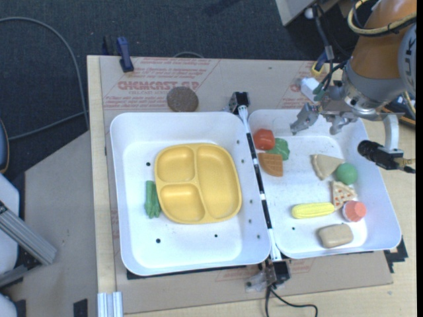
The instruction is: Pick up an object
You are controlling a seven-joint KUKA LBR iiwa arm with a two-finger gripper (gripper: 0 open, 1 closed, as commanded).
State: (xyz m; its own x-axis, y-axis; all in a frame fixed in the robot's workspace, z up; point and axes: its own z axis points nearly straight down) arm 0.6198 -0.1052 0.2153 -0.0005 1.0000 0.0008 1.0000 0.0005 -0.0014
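Observation:
My gripper (319,127) hangs over the far edge of the right bin (380,243), its two fingers spread apart with nothing between them. Below it in that bin lie a red tomato (264,139), a green leafy piece (281,148) and an orange wedge (271,164) on the left. A beige bread slice (325,166), a green ball (346,173), a pizza slice (342,194) and a salmon-red piece (355,211) sit to the right. A yellow corn cob (313,210) and a tan loaf (335,235) lie near the front.
The left bin (132,243) holds a yellow divided plate (197,181) and a green pea pod (152,199) beside it. A brown disc (182,100) and a blue clip (123,53) rest on the cardboard behind. A black clamp (239,102) joins the bins.

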